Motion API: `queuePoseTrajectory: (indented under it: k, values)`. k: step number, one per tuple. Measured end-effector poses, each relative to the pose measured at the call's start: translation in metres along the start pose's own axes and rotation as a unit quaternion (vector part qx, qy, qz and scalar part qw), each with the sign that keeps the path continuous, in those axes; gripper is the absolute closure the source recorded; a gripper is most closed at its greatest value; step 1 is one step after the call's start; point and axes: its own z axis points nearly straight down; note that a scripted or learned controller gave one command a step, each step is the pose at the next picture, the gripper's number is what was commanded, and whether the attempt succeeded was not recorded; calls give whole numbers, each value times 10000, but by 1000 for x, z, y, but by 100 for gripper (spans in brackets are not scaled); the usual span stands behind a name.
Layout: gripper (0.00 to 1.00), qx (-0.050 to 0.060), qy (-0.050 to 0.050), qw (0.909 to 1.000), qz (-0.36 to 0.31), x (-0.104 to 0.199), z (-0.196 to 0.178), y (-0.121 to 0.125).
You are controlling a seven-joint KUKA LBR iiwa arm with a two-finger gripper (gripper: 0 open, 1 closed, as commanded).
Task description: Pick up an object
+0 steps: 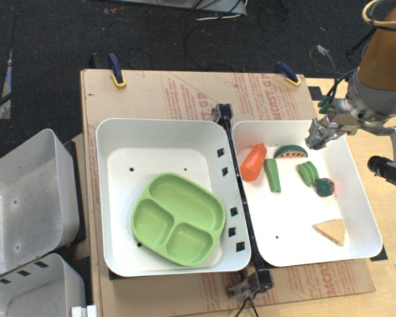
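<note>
White right bin (356, 243) holds candidate objects: orange pepper (253, 162), watermelon slice (290, 152), green bean-like stick (272, 175), green pickle-like piece (307, 172), dark green round piece (325, 187), tan wedge (331, 231). Left bin (112, 177) holds green divided plate (178, 218). Gripper (316, 139) at upper right-bin rim, just beside watermelon slice, nothing seen between claws; claw opening cannot be told. Judged best: descend vertically over isolated piece, clear of bin wall, straddling narrow axis. Arm enters from right, orange band (387, 45) above wrist, wrist angled down-left.

A robot lab: clamped cardboard bench (185, 91), loose cables (218, 12).
</note>
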Motion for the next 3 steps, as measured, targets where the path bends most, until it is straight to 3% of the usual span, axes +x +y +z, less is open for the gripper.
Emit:
queuePoseTrajectory:
  k: [2, 3]
  values:
    - [100, 49, 15, 10000, -14, 97, 20, -24]
    - [100, 47, 20, 10000, -25, 153, 21, -48]
